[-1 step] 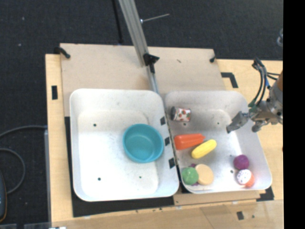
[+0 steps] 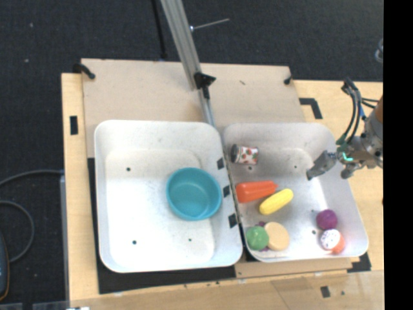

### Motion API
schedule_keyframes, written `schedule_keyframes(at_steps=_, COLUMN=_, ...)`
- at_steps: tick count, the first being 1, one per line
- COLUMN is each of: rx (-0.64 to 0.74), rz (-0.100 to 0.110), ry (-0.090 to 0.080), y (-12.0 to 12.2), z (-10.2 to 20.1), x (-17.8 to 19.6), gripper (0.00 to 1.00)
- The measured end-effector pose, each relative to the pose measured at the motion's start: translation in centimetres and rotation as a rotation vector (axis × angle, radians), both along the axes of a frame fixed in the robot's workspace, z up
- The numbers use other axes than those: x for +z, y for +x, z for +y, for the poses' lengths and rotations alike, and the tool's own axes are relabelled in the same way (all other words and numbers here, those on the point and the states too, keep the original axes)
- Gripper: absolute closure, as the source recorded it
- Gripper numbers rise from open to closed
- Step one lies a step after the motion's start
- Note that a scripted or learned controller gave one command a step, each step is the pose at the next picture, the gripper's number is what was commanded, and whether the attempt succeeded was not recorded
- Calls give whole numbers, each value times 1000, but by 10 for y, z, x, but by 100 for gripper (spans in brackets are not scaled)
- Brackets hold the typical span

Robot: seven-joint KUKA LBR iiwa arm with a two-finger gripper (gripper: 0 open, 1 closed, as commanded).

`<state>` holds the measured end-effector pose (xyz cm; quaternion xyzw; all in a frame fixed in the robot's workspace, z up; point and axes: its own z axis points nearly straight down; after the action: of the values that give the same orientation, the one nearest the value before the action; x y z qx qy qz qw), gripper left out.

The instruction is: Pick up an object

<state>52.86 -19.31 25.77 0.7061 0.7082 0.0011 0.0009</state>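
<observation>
I am hovering my tool [image 2: 330,163], fingers apart and holding nothing, at the right bin's [image 2: 303,134] three o'clock rim, judging I should next be descending toward the purple ball [image 2: 326,219] at five o'clock.

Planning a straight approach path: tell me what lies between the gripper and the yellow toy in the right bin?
In the camera view, bare white bin floor separates the gripper from the yellow toy.

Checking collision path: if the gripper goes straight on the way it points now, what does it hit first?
Likely bare floor of the right bin: the gripper points down-left. The yellow banana-like toy lies further along; depth is unclear.
</observation>
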Motion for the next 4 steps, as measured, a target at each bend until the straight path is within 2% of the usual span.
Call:
schedule_keyframes(at_steps=1, rx=-4, rz=7, ry=-1, y=5, z=5, x=-60, gripper=0)
schedule_keyframes(at_steps=2, rx=-4, rz=7, ry=-2, y=3, z=-6, x=-109, gripper=0)
schedule_keyframes(at_steps=3, rx=-4, rz=-7, ry=1, y=7, z=-8, x=-150, gripper=0)
schedule_keyframes(at_steps=4, rx=-8, rz=-13, ry=-1, y=9, z=-9, x=-138, gripper=100)
